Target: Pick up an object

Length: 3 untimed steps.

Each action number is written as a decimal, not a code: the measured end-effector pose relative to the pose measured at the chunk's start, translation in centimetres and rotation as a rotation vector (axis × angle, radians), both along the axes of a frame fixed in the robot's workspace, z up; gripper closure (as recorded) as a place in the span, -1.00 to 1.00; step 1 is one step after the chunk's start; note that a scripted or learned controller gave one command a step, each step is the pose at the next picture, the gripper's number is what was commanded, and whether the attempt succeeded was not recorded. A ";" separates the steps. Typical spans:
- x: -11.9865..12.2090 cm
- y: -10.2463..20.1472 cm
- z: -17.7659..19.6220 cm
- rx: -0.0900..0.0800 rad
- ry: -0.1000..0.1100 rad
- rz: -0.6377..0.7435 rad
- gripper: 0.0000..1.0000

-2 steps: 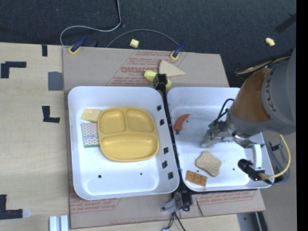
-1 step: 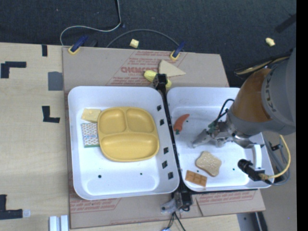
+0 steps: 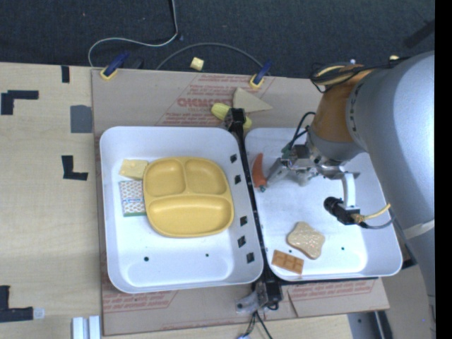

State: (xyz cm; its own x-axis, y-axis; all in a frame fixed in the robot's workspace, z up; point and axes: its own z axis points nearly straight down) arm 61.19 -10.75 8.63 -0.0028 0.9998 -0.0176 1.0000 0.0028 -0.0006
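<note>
My gripper point(image 3: 288, 176) hangs low over the back left of the right bin point(image 3: 367, 260), under the orange-banded wrist. Its fingers look spread, and the bin floor shows between them. A small red-orange stick point(image 3: 258, 170) lies by the bin's left wall, just left of the left fingertip point(image 3: 270, 176); I cannot tell if they touch. A tan toast-shaped piece point(image 3: 306, 239) and a brown waffle-like square point(image 3: 287, 261) lie near the front of the same bin, well apart from the gripper.
The left bin point(image 3: 169, 270) holds a yellow divided plate point(image 3: 188, 195), a pale yellow slab point(image 3: 133, 168) and a checkered sponge point(image 3: 131, 197). A black divider point(image 3: 247, 189) separates the bins. The arm's grey body point(image 3: 406, 133) covers the right bin's far right.
</note>
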 end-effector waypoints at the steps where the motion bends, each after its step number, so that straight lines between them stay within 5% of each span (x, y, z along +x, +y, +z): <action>1: 5.9 0.9 -0.1 0.011 -0.007 -0.003 -1.00; 3: 5.2 1.3 -0.1 0.015 -0.003 -0.001 -1.00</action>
